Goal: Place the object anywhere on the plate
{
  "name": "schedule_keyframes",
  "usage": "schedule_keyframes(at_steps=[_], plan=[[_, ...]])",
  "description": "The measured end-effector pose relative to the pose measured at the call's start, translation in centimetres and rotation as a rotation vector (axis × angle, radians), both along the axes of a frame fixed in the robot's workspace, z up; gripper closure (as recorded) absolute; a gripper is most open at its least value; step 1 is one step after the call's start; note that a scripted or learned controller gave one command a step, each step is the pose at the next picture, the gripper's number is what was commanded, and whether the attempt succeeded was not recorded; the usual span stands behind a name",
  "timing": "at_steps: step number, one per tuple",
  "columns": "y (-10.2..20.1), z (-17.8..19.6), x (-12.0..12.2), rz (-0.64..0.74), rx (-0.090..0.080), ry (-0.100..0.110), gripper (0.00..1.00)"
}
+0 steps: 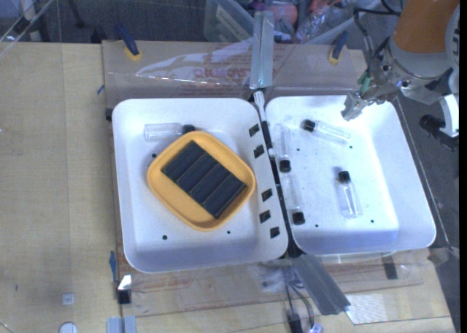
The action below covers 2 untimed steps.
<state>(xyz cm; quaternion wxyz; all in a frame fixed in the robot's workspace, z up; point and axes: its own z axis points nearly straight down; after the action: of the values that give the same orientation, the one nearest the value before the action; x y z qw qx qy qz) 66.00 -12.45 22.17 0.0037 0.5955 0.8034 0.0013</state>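
Right bin (379, 178): hand (353, 109) apparently over far rim, vials (347, 191) scattered.

A pale wood counter (51, 178) carries 2 shallow white bins side by side, the left bin (135, 244) and the right bin (408, 229), their inner walls touching along a divider set with small black clips (266, 195). Behind the bins, at the counter's far edge, a sheet of clear plastic (204, 69) lies flat, pinned by 2 blue-and-orange clamps (130, 48). Further back stands a clear tub (219, 10) packed with colourful toys and oddments. At the counter's near edge, below the bins' junction, a grey metal bracket (321, 291) juts out with dark cables beside it.
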Motion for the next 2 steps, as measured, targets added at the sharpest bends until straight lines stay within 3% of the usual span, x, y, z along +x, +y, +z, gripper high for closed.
schedule_keyframes(at_steps=[1, 2], plan=[[3.4, -3.6, -0.8, 0.209, 0.002, 0.008, 1.0], [7.7, -3.7, -3.7, 0.345, 0.002, 0.008, 1.0]])
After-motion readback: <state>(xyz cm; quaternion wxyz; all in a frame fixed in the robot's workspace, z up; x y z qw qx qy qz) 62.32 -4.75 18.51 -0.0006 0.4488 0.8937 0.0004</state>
